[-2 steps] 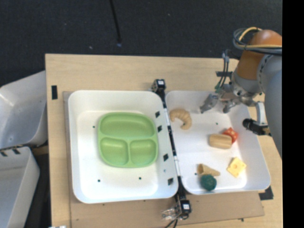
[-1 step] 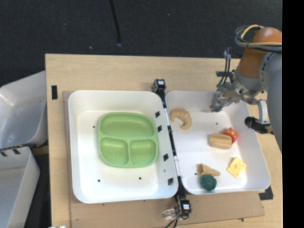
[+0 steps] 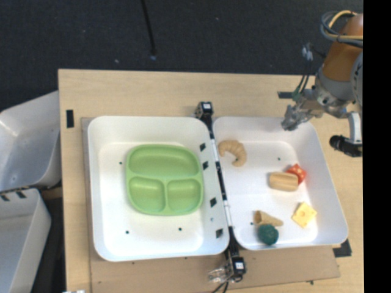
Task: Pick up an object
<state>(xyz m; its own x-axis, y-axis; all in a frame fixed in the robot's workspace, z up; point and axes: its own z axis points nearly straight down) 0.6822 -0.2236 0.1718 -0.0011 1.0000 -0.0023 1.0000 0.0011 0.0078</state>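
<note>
The right bin (image 3: 317, 145) holds several small food toys: a tan croissant (image 3: 234, 151), a tan bread roll (image 3: 283, 181) with a red piece (image 3: 296, 172) touching its far right end, a yellow cheese wedge (image 3: 304, 215), a small tan wedge (image 3: 267, 218) and a dark green ball (image 3: 267, 234). My gripper (image 3: 292, 120) hangs over the far right rim of that bin, above and apart from all the toys. Nothing shows between its fingers.
The left bin (image 3: 101, 163) carries a green divided plate (image 3: 164, 179). A black clip (image 3: 204, 109) sits at the far end of the ridge between the bins, and another (image 3: 234, 265) at the near end. A white container (image 3: 24, 145) stands off the bench's left side.
</note>
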